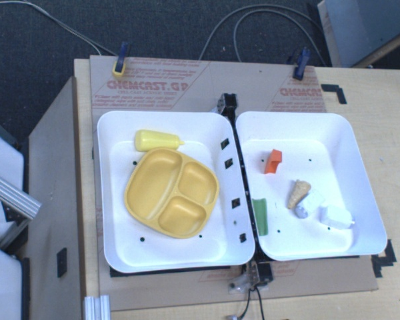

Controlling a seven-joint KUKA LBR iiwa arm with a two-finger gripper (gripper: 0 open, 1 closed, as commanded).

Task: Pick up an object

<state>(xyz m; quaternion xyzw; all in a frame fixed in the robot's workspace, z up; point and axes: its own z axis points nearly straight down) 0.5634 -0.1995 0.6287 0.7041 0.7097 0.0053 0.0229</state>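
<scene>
Sitting side by side, the left bin (115, 179) held a tray (172, 192) touching a bottle (157, 139); the right bin (337, 149) held a green bar (260, 217), cone (298, 193), orange block (273, 161) and a white item (337, 217), indistinct against the bin.

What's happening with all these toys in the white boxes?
Nothing is being picked up right now. Two white bins sit side by side on a bench. The left bin holds a yellow divided plate with a yellow bottle lying just above it. The right bin holds an orange block, a green stick by the near-left wall, a tan cone and a small white piece. Everything lies loose, waiting for one thing to be grabbed.
</scene>
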